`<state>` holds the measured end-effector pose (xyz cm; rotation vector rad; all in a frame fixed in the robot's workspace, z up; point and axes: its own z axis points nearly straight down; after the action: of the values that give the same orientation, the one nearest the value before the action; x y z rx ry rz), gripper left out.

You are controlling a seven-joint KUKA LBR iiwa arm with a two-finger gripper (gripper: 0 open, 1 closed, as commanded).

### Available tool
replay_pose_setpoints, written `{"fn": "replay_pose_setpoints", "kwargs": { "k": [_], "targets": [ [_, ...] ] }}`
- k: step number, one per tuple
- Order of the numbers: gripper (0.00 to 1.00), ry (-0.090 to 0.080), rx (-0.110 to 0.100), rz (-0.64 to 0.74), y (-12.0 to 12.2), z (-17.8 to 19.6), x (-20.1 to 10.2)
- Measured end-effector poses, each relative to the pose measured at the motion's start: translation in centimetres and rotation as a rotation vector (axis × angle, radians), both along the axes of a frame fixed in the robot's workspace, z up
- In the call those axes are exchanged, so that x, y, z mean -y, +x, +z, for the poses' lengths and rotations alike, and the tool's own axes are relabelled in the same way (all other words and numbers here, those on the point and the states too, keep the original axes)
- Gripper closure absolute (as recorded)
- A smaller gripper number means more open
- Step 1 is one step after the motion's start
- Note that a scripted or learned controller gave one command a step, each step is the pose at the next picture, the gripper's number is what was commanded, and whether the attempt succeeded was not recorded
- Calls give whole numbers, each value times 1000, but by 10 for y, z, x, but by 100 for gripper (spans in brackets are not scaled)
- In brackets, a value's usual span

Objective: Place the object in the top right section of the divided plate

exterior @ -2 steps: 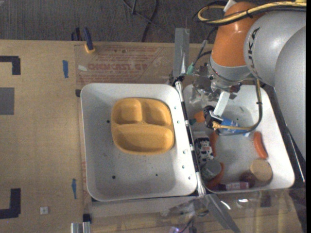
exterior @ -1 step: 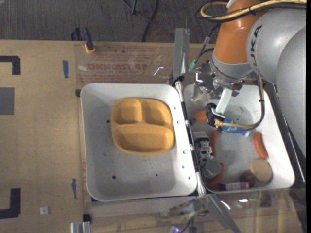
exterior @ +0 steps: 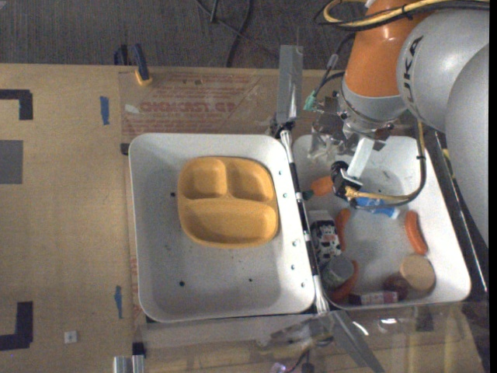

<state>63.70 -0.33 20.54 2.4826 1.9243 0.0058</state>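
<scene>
A yellow divided plate (exterior: 227, 200) lies in the left bin (exterior: 155, 231), with two small sections at the far side and one wide section nearer. Its top right section (exterior: 250, 179) holds nothing. My gripper (exterior: 324, 141) hangs over the far left corner of the right bin (exterior: 446, 208), under the orange wrist band. Just below it lies a small orange piece (exterior: 321, 185), close to the wall between the bins. No object shows in the gripper.
The right bin holds several items: a blue and yellow packet (exterior: 374, 202), two orange sausages (exterior: 415, 231) (exterior: 342, 222), a black-and-white item (exterior: 327, 238), a grey can (exterior: 338, 270), a tan round block (exterior: 418, 272) and a pink box (exterior: 377, 296).
</scene>
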Motion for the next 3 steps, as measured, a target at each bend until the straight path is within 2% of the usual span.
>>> {"fn": "replay_pose_setpoints", "kwargs": {
  "k": [2, 3],
  "targets": [
    [100, 1, 5, -4, 2, 20, 1],
    [100, -1, -5, 53, -6, -20, -32]
  ]
}}
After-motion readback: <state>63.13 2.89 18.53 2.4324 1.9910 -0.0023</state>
